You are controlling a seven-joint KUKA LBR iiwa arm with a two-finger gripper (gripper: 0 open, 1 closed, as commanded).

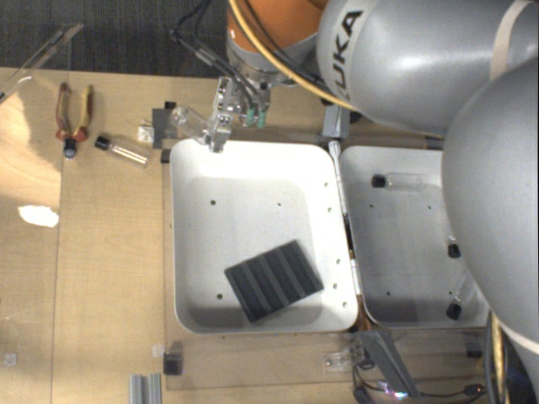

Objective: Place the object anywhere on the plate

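Two shallow white bins sit side by side on the wooden desk. The left bin, in the middle of the frame, holds one thing: a dark ribbed rectangular object, lying flat and turned at an angle in the bin's lower half, near the front wall but apart from it. The right bin is partly covered by the grey arm, which fills the upper right of the frame; on its floor one clear, tube-like item with a dark end lies near the far wall.

The gripper hangs at the upper edge of the left bin, over its far left corner, well apart from the ribbed object. Whether its fingers are spread or closed cannot be told from this angle, and nothing is seen between them.

On the bare desk in the upper left of the frame lie one pair of pliers with red handles and, just to their right, one small clear vial with a dark cap. One white scrap lies at the left edge.
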